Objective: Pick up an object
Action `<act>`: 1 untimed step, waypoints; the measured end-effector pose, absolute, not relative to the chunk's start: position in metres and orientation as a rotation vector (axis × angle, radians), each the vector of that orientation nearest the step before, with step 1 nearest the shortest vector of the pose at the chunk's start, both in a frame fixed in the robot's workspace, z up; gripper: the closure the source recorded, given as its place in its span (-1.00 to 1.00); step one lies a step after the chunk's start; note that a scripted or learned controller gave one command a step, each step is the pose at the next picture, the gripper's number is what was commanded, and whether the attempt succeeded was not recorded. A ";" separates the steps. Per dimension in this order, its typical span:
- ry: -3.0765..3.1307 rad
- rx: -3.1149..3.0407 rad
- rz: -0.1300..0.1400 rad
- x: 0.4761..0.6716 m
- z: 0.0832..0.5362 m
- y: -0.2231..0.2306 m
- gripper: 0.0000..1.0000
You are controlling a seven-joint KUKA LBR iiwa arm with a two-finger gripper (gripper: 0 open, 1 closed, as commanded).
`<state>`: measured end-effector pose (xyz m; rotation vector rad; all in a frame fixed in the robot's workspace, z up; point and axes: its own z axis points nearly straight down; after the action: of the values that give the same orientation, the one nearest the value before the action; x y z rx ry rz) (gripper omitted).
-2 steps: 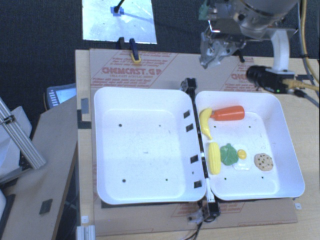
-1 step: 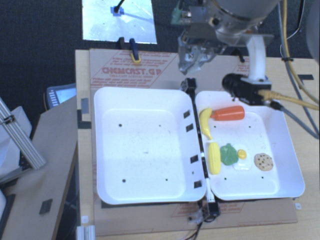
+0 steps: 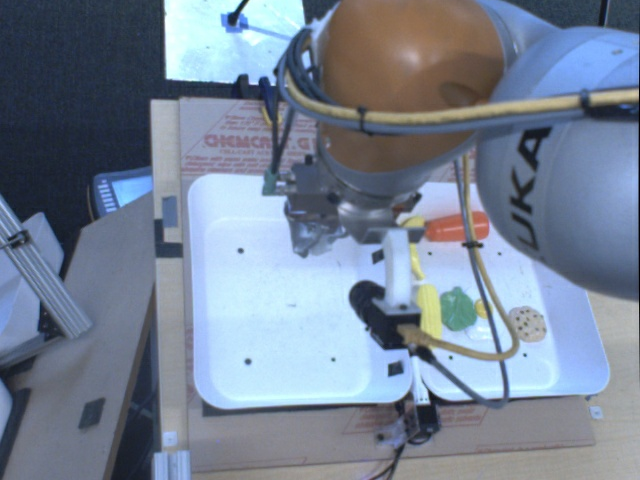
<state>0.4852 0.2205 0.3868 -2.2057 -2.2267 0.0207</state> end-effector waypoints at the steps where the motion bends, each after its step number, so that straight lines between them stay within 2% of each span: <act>1: -2.221 -2.224 0.000 0.640 0.189 0.233 1.00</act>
<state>0.6402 0.2332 0.1891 -2.2241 -2.2209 0.0005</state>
